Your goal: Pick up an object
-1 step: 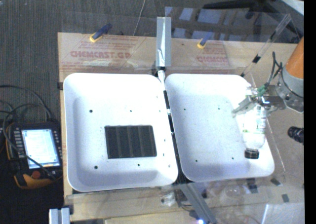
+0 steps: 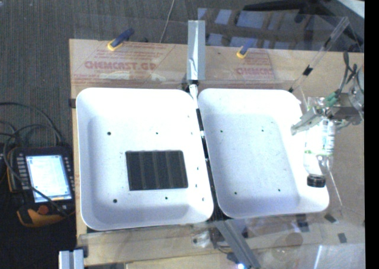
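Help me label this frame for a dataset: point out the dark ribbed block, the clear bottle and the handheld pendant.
Dark ribbed block (image 2: 157, 170), camera view, centre of its top face.
Clear bottle (image 2: 316, 154), camera view, mid-body.
Handheld pendant (image 2: 44, 177), camera view, middle of its lit screen.

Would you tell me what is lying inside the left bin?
A dark ribbed rectangular block lies flat on the floor of the left bin, toward its near side. Whatever is beneath the block is covered.
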`<state>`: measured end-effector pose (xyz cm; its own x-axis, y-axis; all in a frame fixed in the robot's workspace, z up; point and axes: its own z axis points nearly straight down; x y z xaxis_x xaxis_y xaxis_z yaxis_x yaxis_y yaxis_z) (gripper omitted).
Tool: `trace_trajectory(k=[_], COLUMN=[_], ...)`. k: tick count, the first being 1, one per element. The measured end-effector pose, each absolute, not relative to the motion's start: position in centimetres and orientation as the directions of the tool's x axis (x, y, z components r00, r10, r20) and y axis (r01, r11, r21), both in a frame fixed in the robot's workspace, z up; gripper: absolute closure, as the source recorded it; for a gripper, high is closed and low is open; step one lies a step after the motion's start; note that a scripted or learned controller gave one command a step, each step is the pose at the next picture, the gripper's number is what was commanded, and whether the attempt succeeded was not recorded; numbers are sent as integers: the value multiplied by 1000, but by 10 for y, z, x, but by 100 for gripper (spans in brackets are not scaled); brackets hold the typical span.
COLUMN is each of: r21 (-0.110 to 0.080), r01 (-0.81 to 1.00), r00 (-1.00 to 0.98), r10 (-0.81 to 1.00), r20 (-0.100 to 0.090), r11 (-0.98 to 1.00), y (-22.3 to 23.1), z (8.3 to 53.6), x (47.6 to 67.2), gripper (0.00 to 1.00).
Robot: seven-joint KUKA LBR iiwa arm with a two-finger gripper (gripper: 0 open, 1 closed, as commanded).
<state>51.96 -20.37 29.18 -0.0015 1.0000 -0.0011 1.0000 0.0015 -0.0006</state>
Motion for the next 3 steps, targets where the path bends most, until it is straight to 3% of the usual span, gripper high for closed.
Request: trace_trajectory(k=[1,2,3], r21=[-4,75,17], r01=[1000,982,975], r00=[22,-171,-222], r10=[1000,985,975], r20=[1,-28,-10], r11=[-22,173,223], y=[-201,-204,-201], z=[110,105,92], x=[555,512,563], gripper=[0,0,0])
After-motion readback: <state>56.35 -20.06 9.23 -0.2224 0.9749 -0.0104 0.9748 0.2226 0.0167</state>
